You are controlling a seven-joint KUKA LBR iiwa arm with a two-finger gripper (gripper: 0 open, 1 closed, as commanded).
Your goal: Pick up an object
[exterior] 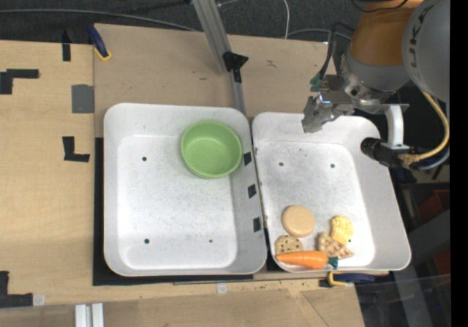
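Nearest to me, along the front wall of the right bin (380, 194), lies an orange carrot (303, 260). Just behind it are a round beige cookie-like piece (298, 221), a yellow corn piece (341, 228) and a small tan piece (335, 246), all close together. Nothing of these is lifted. Farther, the left bin (124, 186) holds a green bowl (211, 148) near its back right corner. At the far edge of the right bin hangs the gripper (314, 122), nothing between its fingers; if it is open or closed, I cannot tell.
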